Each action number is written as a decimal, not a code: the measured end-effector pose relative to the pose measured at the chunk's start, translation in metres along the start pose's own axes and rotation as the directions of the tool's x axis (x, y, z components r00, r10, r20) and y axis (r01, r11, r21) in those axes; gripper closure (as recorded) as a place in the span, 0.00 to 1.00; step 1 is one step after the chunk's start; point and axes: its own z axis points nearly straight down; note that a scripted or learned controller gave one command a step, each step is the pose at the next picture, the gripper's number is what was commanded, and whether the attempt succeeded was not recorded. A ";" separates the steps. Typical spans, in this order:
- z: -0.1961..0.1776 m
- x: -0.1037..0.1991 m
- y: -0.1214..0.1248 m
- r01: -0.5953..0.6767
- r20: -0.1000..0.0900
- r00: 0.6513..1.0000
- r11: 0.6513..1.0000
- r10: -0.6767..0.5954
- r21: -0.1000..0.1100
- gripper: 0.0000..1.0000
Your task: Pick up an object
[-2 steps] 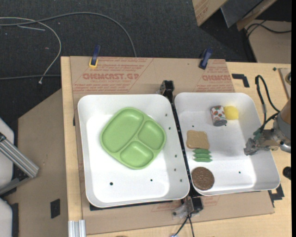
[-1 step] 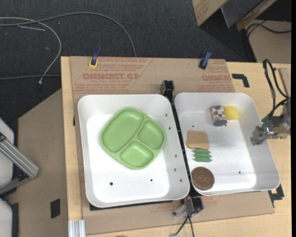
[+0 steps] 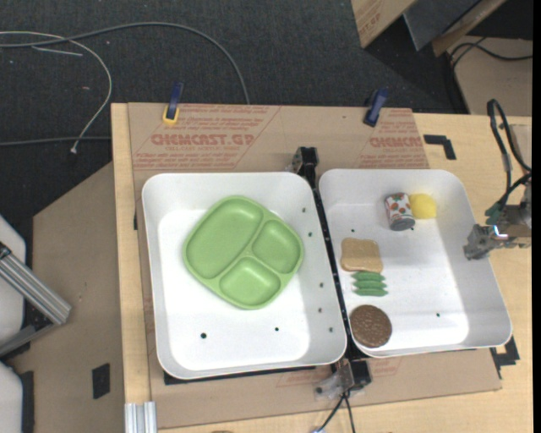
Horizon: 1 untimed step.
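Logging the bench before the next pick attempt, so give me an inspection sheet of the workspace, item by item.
Surface: cardboard-topped bench bearing a left bin and a right bin, side by side.
Job's things: in the right bin, a small can touching a yellow piece; a toast slice; green pea pods just below it; a brown round cookie at the near rim.
Clutter: green divided plate in the left bin.
Grippers: gripper at the right bin's right edge, holding nothing that I can see; finger state unclear.
Cables: grey cable on the dark floor; black cables by the arm.
Surroundings: blue clamps on the far edge; cardboard boxes beyond.
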 end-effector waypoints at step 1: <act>-0.004 0.056 0.007 0.005 -0.005 1.000 1.000 -0.005 0.004 1.00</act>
